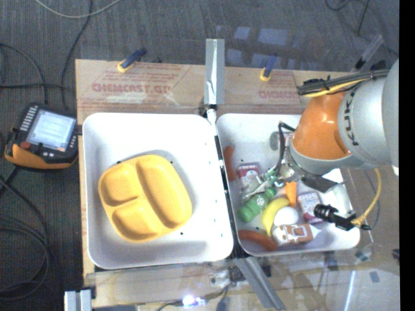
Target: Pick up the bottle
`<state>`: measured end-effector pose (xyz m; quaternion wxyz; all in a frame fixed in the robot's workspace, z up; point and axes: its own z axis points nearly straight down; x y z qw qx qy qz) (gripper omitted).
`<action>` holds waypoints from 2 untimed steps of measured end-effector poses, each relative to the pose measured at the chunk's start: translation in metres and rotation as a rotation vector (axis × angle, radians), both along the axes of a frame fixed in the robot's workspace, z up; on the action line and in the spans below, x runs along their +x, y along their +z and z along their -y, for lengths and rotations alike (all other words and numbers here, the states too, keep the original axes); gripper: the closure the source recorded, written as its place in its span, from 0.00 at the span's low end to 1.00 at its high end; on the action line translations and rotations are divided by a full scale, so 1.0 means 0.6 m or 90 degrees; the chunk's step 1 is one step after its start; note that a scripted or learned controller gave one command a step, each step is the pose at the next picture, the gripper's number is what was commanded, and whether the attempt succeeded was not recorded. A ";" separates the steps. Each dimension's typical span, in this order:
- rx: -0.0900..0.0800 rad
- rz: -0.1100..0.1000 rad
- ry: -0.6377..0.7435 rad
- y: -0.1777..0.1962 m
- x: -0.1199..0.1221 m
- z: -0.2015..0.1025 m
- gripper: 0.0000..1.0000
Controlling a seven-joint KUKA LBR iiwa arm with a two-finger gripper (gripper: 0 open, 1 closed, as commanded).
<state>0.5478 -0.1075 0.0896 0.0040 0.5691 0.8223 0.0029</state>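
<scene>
Nearest the viewer, along the front wall of the right bin [350,241], a reddish sausage-shaped toy [258,240] is lying beside a small white and orange carton [293,233]. Just behind them a yellow banana [272,214] is curving upward, and to its left the green bottle [253,207] is lying on its side among the clutter, touching the banana. A small red packet [248,172] is sitting further back, near the wall between the bins.

The left bin [97,135] is holding a yellow divided tray [145,197], sitting tilted in the middle.

The grey arm with its orange band [319,135] is reaching in from the right and hanging over the right bin. Its gripper [277,173] is pointing down into the pile just behind the bottle, close to the red packet. I cannot tell how it is set or whether it is holding anything, since the wrist and the clutter are hiding it.

Further back, a teach pendant [44,137] is lying on the floor to the left, and two yellow clamps [131,59] are gripping the board's far edge.
</scene>
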 end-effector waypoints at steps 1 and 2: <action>0.000 0.004 0.000 0.017 0.004 0.000 1.00; -0.001 -0.008 -0.012 0.063 -0.099 0.108 1.00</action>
